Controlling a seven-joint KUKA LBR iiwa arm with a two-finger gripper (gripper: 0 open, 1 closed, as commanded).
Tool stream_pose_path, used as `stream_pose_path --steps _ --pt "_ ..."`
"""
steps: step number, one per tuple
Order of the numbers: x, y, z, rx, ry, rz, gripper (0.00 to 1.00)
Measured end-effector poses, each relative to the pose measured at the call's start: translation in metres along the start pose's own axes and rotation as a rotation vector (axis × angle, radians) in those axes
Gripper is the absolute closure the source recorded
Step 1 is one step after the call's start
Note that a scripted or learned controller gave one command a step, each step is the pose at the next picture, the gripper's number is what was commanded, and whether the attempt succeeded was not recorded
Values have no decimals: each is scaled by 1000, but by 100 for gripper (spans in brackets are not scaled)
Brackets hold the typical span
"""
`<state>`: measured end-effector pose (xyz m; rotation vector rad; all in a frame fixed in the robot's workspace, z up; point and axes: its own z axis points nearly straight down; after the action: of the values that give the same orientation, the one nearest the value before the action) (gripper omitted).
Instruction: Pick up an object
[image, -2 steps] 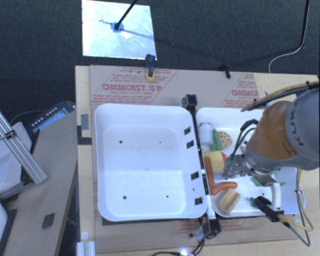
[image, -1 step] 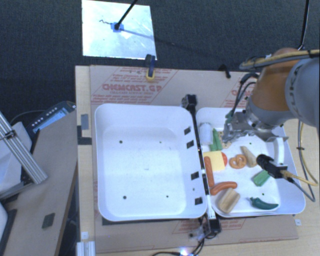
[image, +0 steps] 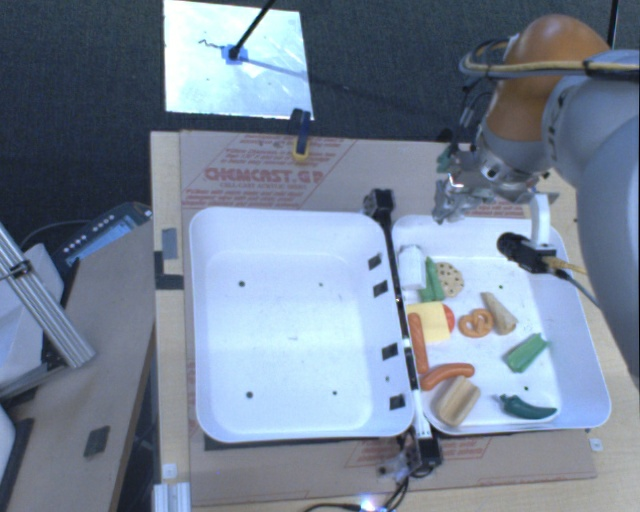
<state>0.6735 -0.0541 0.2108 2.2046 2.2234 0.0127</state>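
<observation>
grey gripper (image: 452, 205) above right bin's (image: 580, 345) far rim | jaws: cannot tell (blurred) | nothing held

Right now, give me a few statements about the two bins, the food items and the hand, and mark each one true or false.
1. All the food items lie in the right bin. True.
2. The hand holds the pretzel. False: the pretzel lies in the right bin, and the hand hovers over that bin's far rim.
3. The cracker lies nearer the far rim than the green chilli. True.
4. The yellow cheese block sits in the left bin. False: it sits in the right bin, near the divide.
5. The arm reaches in from the left. False: from the right.
</observation>
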Motion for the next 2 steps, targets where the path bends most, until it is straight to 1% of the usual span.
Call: stream_pose_path --steps 1,2 --pt "95 -4 -129 -4 5 -6 100" --pt "136 -1 -141 9 2 1 100"
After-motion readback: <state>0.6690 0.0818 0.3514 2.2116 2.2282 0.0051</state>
